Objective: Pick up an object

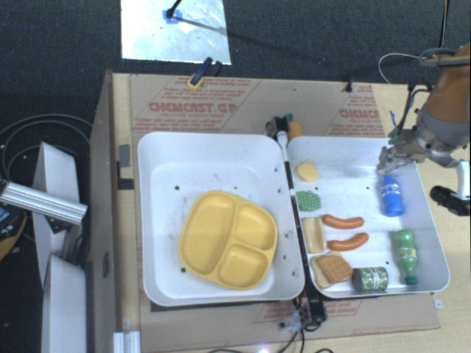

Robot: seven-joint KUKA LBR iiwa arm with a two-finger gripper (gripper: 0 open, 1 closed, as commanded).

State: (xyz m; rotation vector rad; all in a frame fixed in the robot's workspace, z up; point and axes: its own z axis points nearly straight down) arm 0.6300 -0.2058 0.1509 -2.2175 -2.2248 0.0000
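Left bin: a yellow compartmented plastic tray (229,239) is seen lying in the left white bin (165,168).
Right bin: a blue plastic bottle (391,197) lies near the far right edge.
Gripper: the gripper (394,157) is poised just above the bottle; whether the fingers are spread cannot be told.
Progress: nothing is judged lifted yet.
Surface: a cardboard-covered table (213,101) is surrounded by dark floor.

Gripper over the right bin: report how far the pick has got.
Done: the gripper has reached the right bin and sits just above the blue bottle's cap end. In hand: nothing visible; the bottle lies flat on the bin floor, as do the two sausages and green bottle. Left: closing on an object and lifting it.
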